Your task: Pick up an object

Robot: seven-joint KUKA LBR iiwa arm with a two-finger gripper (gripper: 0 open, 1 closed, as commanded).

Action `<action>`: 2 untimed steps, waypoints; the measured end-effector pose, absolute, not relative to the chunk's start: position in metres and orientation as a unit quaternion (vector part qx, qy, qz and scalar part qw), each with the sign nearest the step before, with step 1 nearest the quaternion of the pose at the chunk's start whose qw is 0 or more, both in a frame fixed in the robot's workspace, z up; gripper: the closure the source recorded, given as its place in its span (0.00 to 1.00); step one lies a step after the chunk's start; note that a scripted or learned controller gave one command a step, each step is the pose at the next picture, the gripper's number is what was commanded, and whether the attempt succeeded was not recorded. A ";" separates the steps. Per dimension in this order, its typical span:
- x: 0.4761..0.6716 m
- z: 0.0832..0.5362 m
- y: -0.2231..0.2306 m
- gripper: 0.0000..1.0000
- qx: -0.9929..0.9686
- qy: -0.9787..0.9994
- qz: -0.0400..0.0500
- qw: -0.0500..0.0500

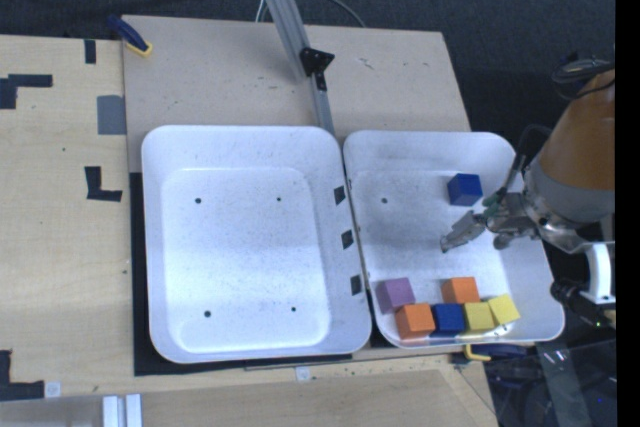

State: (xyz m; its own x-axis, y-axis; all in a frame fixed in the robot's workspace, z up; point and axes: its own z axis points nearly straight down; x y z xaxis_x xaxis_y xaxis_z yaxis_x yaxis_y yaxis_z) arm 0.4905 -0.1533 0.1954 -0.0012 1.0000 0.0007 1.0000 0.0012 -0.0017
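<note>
The right bin (420, 150) holds several small cubes. A lone blue cube (464, 188) sits near its far right side. Along the near edge lie a purple cube (395, 292), an orange cube (415, 319), a second blue cube (449, 317), another orange cube (460, 290) and two yellow cubes (480, 316). My gripper (455, 237) hangs over the middle of the right bin, just below and left of the lone blue cube, pointing left. Nothing is seen held in it.
The left bin (240, 140) lies beside the right one. A grey metal bar (285, 5) slants down from the top to the bins' shared far corner. The orange-banded arm (580, 155) stands over the right bin's right edge.
</note>
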 end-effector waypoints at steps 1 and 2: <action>0.527 0.089 -0.207 0.00 -0.708 -0.707 0.001 0.000; 0.605 0.092 -0.208 0.00 -0.705 -0.709 -0.001 -0.002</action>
State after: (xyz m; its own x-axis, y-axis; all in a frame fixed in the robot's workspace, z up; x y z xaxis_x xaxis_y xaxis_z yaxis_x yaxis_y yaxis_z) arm 0.6051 -0.2079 0.0925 -0.0047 1.0000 -0.0015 1.0000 0.0048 0.0044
